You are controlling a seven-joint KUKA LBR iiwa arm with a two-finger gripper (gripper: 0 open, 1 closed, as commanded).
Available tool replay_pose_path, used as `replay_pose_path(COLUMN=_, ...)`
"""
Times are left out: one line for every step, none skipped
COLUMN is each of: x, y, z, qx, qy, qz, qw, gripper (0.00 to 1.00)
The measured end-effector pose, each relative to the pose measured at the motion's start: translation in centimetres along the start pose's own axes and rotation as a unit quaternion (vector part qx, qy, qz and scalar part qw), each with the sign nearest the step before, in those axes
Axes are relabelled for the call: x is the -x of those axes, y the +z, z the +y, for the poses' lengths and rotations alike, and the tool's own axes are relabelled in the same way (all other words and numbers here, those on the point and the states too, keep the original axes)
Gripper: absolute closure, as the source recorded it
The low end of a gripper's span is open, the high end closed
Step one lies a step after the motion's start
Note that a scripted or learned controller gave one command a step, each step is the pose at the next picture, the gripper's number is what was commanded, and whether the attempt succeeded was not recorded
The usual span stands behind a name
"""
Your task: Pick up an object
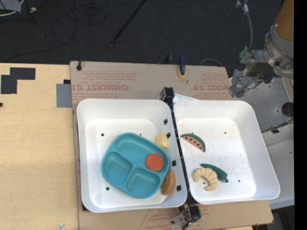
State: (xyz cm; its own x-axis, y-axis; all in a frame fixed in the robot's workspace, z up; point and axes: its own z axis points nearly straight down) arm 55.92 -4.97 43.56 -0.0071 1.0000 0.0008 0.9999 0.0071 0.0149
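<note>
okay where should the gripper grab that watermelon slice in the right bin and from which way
Probably across the narrow width of the watermelon slice, near its middle, coming straight down. It lies flat on the right bin floor with bare floor around it, long axis running diagonally, so fingers should straddle that axis. The gripper is above the bin's far right corner.

Grey arm (280,47), orange band, perhaps grey tool (240,85)

One fixed camera looks down at a slant on the surface (33,143) from above. Two white bins (91,128) sit side by side in the lower middle of the frame, the arm (280,37) entering upper right.
</note>
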Motion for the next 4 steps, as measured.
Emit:
replay_pose_path(x=-7.2, y=-10.9, z=-1.2, qx=-0.003, qy=-0.001, qz=0.0, qw=1.0, gripper=1.0)
replay_pose_path(x=-22.2, y=-10.2, z=-5.6, qx=-0.01, qy=-0.006, qz=0.001, qw=0.9999, gripper=1.0)
replay_pose_path(x=-29.9, y=-10.2, z=-8.2, qx=-0.01, qy=-0.001, qz=0.0, qw=0.9999, gripper=1.0)
replay_pose_path(x=-29.3, y=11.9, z=-7.8, qx=-0.016, qy=0.004, qz=-0.005, qw=0.9998, gripper=1.0)
